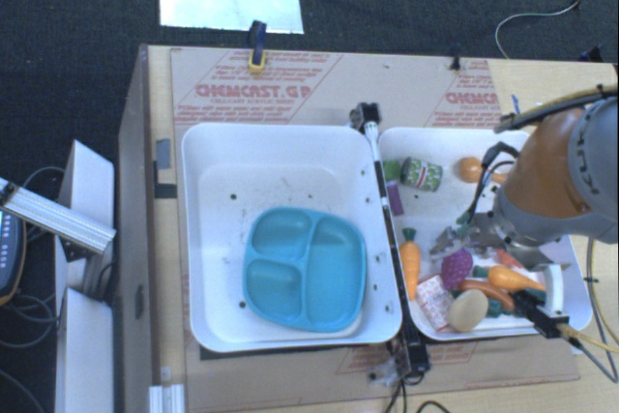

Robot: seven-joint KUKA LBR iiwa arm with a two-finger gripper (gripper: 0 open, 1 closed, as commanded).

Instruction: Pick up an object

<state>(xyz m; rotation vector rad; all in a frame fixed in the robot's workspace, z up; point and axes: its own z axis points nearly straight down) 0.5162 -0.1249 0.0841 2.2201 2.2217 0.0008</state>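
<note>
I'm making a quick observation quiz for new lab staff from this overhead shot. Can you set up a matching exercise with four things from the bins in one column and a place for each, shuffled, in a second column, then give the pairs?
Things:
1. blue divided plate
2. green can
3. carrot
4. beige egg-shaped toy

Places:
A. near the front edge of the right bin
B. toward the back of the right bin
C. in the left bin
D. in the right bin, beside the divider between the bins

Pairs: 1-C, 2-B, 3-D, 4-A
</note>
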